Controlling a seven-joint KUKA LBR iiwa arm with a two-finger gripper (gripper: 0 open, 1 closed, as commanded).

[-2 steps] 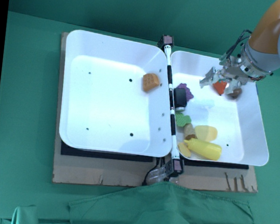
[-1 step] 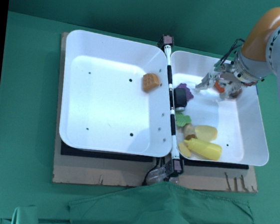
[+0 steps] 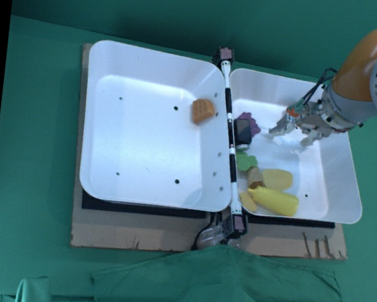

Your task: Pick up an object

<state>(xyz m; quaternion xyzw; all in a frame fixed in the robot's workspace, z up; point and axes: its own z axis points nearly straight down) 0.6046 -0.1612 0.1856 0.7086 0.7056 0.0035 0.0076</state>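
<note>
My gripper (image 3: 292, 134) hangs over the upper middle of the right bin (image 3: 339, 164), its fingers spread apart with nothing between them. To its left, by the divider, lie a purple piece (image 3: 247, 118) and a dark can-like object (image 3: 243, 131). Lower in that bin sit a green piece (image 3: 245, 162), a small brown piece (image 3: 255, 177), a pale yellow oval (image 3: 278, 179) and a yellow bottle (image 3: 276, 201). An orange bread-like piece (image 3: 203, 111) rests alone at the upper right of the left bin (image 3: 122, 139).
A black and white rail (image 3: 230, 145) divides the two bins. Both bins rest on a cardboard sheet (image 3: 131, 238) on green cloth. A fold of green fabric (image 3: 227, 287) lies in front of the bench.
</note>
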